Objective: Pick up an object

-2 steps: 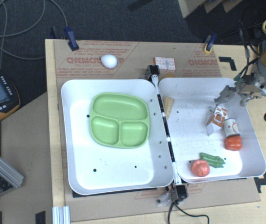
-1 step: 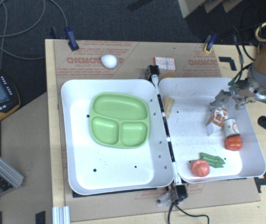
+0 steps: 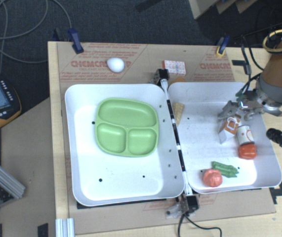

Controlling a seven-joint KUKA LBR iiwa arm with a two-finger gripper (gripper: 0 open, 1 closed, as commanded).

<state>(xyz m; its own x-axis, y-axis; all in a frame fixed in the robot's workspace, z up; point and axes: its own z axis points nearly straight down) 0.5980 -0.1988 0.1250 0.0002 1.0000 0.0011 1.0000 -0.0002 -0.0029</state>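
Reference landmark: the right-hand shallow white plastic bin [image 3: 200, 132]. Along its near rim lie a round pinkish-red toy radish [image 3: 212, 177] and, just beside it, a green pod-shaped toy vegetable [image 3: 225, 169]; farther in, toward the bin's right side, lie a round red-orange tomato-like toy [image 3: 247, 151] and a small white-and-orange carton-like pack [image 3: 231, 126]. Over the bin's far right portion hangs the grey two-finger gripper [image 3: 238, 108], just beyond the pack; its jaw state cannot be determined. Left of the bin, a pale green three-compartment plastic tray [image 3: 127, 127] rests in the adjacent white bin [image 3: 81, 132].
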